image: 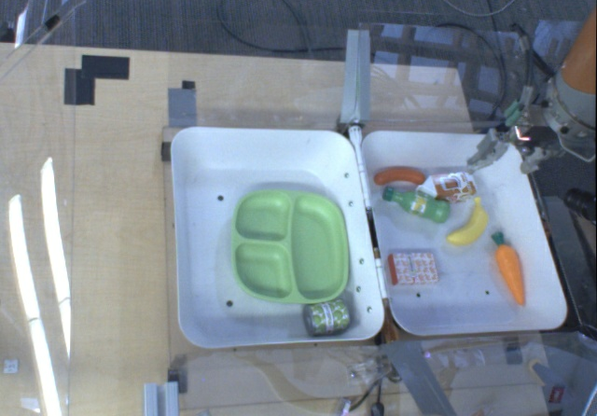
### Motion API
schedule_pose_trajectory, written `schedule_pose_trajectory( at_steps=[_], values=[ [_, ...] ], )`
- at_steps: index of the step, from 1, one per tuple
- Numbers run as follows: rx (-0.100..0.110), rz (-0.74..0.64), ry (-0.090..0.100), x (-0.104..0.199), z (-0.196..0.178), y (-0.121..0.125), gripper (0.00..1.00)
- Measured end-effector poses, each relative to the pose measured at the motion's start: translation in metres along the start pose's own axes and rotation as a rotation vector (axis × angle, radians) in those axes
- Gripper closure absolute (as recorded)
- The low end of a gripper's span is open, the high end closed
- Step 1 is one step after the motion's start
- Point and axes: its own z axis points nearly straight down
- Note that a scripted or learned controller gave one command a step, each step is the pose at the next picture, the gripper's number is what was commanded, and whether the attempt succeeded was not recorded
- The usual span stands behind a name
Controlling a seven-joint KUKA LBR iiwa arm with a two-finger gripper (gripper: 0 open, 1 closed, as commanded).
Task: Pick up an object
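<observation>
The right bin (550, 312) holds a red sausage (401, 175), a green bottle (417, 206), a white and orange snack packet (451, 187), a yellow banana (470, 227), an orange carrot (509, 273) and a small red-and-white box (412, 268). My gripper (510, 154) hangs over the bin's far right corner, above and to the right of the snack packet. It is open, its two fingers spread apart with nothing between them.
The left bin (196, 218) carries a green divided plate (289, 246) and a green can (326, 316) by its near rim. A metal divider post (355, 78) stands behind the bins. Cables (270, 13) lie on the floor beyond.
</observation>
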Motion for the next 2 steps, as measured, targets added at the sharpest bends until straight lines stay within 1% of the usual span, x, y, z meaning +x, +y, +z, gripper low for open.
schedule_pose_trajectory(
  at_steps=[1, 2],
  values=[
    [0.001, -0.122, 0.000, -0.036, 0.146, -0.029, 0.00],
    [-0.005, -0.018, -0.001, -0.033, 0.176, -0.025, 0.00]
  ],
)
